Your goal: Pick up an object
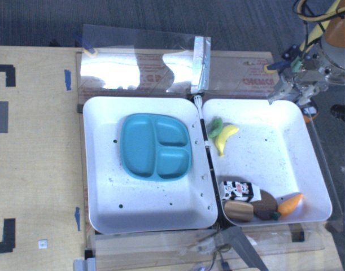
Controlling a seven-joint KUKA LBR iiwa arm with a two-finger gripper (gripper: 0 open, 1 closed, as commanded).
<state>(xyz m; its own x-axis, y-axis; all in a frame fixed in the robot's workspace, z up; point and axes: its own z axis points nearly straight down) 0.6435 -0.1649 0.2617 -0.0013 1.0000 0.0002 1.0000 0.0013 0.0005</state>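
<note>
The right bin [308, 151] holds a yellow banana [225, 138] with a green piece [215, 126] beside it, near the bin's left wall. Along its front edge lie a black-and-white patterned item [236, 189], a tan wooden block [239, 210], a dark brown item [266, 205] and an orange carrot-like piece [290, 202], packed close together. My gripper [297, 94] hangs over the far right corner of the right bin, well away from all of these objects. Nothing is visibly held.
A blue divided plate [156, 145] lies in the left bin [99, 168]. A clear plastic sheet [138, 61] and a metal strip [199, 64] stand behind the bins. Cables [316, 7] hang near the arm at the upper right.
</note>
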